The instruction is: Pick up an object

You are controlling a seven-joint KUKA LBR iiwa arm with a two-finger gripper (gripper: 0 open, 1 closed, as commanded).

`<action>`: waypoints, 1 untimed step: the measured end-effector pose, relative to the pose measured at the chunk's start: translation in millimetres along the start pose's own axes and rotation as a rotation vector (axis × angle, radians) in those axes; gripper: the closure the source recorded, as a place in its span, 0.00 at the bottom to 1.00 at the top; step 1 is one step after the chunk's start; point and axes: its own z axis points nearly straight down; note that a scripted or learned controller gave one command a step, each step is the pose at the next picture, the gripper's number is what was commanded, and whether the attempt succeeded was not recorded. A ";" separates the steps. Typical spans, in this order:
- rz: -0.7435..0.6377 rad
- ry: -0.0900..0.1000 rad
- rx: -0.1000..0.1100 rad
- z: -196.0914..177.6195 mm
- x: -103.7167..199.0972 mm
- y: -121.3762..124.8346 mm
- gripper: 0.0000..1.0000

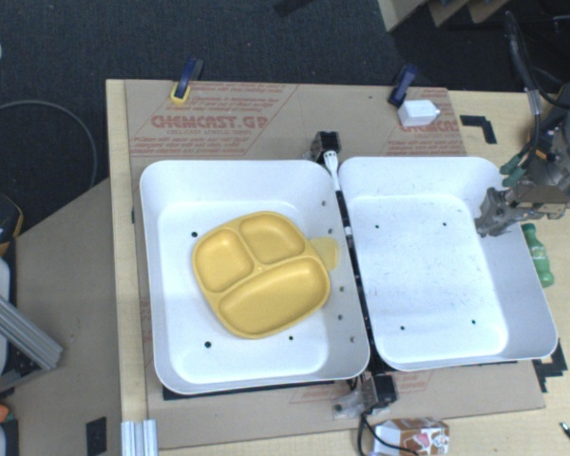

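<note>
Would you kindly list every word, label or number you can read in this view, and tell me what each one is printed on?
"CHEMCAST GP": red print, repeated in rows, on the brown protective paper covering the bench board behind the left bin.
The same red print on the paper behind the right bin, partly covered by a small white block: too blurred to read.
Green object on the right bin's rim, and the small packet at the front edge: any markings too small to read.
</note>
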 end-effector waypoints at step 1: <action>-0.012 0.006 0.013 59.8 124.5 0.6 1.00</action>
